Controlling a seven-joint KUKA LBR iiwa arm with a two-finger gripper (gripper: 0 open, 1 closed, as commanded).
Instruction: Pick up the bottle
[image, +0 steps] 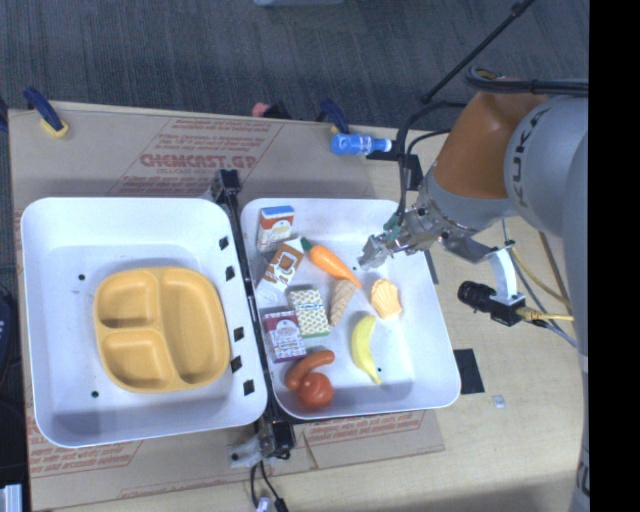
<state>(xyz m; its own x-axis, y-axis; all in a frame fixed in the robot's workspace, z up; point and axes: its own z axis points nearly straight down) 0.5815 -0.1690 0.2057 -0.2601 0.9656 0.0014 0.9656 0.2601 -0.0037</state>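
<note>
Now | bottle (358, 145) lying flat | long axis left-right | outside bins

Beside the fingers (375, 250) lie a long orange plastic carrot (330, 260) with a green tip, a pale peach ridged shell (386, 298) and a curved yellow plastic banana (364, 348); farther off, a mustard-yellow sectioned plastic tray (160, 327).

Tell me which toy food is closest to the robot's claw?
The carrot. Its orange body lies just left of the gripper, nearer than the shell-shaped pastry below it or the banana further down the right bin.
</note>
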